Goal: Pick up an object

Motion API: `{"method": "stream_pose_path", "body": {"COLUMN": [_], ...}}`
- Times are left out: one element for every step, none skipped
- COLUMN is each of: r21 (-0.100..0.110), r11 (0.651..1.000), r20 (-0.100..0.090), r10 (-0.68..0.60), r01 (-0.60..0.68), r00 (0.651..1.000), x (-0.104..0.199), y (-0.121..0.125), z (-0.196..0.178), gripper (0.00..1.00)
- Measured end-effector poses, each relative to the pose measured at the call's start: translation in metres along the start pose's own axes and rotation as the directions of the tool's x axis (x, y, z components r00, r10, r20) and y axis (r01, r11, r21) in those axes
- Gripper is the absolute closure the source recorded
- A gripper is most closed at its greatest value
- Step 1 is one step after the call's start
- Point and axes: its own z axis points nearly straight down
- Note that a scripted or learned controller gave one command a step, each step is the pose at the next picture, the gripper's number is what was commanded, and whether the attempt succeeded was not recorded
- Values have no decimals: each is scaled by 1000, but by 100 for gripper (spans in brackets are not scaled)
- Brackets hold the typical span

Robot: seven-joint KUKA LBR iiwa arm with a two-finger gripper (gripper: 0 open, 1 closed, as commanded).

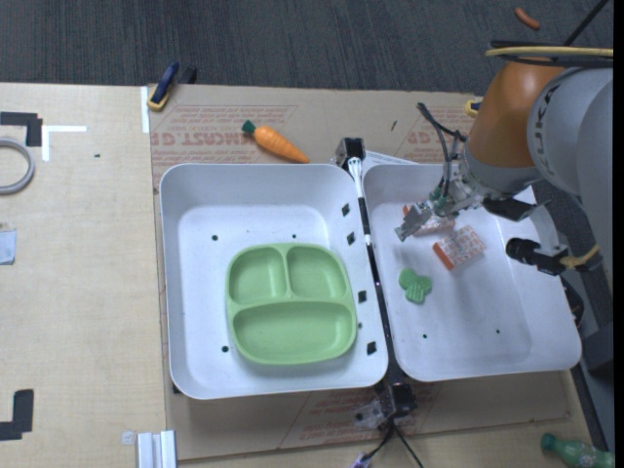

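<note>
Progress looks pretty much zero on the actual pick, as far as I can judge: the grey arm with the orange band is reaching in from the right and its two-finger gripper (417, 220) sits low over the back-left part of the right shallow white bin (507, 354), but nothing is visibly pinched in it. Honestly can't tell whether the jaws are wide or narrow from this angle, the tip is just a small grey blur with cables around it. Candidate things are all close by in that same bin: a small clear packet with red-orange print (458, 249) just beside the tip toward the front-right, and a little green leafy-shaped toy (416, 286) a bit nearer the front, apart from the packet. So what's left is basically everything: settle on one, close, lift. Room-wise, the tip is near the divider where the two bins meet, so the left side is tight, while the middle and front of the right bin floor are wide open. The left white bin (195, 359) carries a pale green three-compartment plastic plate (291, 305), and an orange toy carrot (276, 141) lies on the cardboard-covered worktop (78, 310) behind the bins, well out of the way.
</note>
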Motion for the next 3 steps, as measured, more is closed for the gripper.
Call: {"method": "stream_pose_path", "body": {"r21": [4, 1, -3], "r11": [972, 728, 448], "r20": [-2, -10, -12], "r10": [-233, -685, -894], "r01": [233, 685, 894], "r00": [972, 728, 448], "x": [-16, 55, 55], "y": [28, 52, 5], "z": [11, -84, -85], "gripper": [0, 0, 0]}}
